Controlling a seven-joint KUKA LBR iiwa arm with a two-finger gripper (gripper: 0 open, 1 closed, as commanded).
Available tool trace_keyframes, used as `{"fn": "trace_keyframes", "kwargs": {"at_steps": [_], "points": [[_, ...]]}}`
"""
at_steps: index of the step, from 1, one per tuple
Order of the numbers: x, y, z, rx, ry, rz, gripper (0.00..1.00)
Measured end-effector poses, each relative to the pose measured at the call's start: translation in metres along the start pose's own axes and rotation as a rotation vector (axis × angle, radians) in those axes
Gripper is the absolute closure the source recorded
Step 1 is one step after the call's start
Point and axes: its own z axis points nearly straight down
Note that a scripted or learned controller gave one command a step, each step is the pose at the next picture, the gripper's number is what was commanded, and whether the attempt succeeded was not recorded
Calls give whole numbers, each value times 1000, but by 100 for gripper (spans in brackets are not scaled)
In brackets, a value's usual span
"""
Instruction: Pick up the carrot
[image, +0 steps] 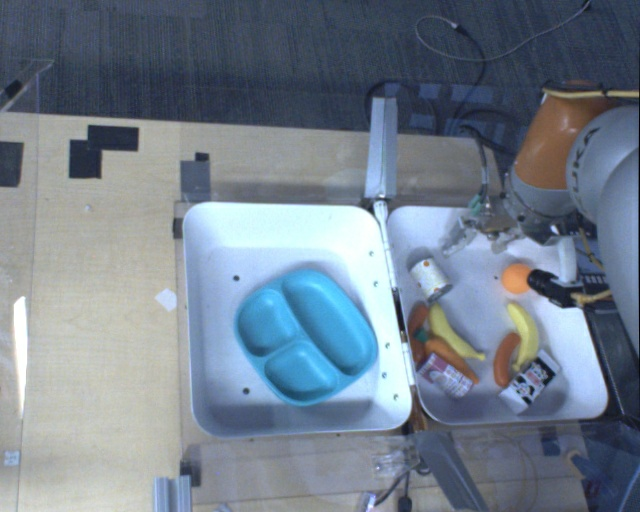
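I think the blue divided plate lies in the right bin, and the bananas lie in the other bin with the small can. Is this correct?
Not quite. The camera view shows the blue divided plate in the left bin, not the right one. The bananas do lie in the other bin, with the small can.

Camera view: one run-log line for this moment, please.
gripper: over right bin's far edge | carrot: lying in bin, ungrasped | blue tray: left bin

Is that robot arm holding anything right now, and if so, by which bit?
Nothing. The gripper hangs open over the right bin's far end, nothing between its fingers; the carrot lies near the front.
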Motion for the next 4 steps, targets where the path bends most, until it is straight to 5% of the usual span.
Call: {"fn": "trace_keyframes", "kwargs": {"at_steps": [1,2,3,4], "points": [[-36,-41,11,-6,-2,-90,0],[-52,-93,10,-7,-1,-25,0],[-52,-90,-2,-14,-2,-28,100],[-35,-29,-123,-4,-2,-332,100]]}}
